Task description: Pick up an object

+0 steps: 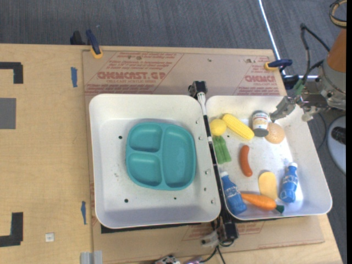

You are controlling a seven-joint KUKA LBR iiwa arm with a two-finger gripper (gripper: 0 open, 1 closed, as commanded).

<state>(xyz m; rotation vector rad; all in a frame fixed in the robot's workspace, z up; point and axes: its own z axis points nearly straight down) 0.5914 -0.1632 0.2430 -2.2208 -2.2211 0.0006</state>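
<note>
Right bin (313, 164), glossy white, rounded rim: corn cob (238, 126), sausage (246, 160), carrot (259, 201), 2 blue bottles packed close. Gripper (292, 106) seen above bin's far-right rim, nothing held; opening cannot be told.

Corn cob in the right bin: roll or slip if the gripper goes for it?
The corn cob looks rounded and elongated, so it would probably roll sideways when nudged. Its surface seems smooth plastic, perhaps slippery. It leans against the yellow lemon, which may shift too.

One fixed overhead camera looks slantwise down on both bins (104, 147)
</note>
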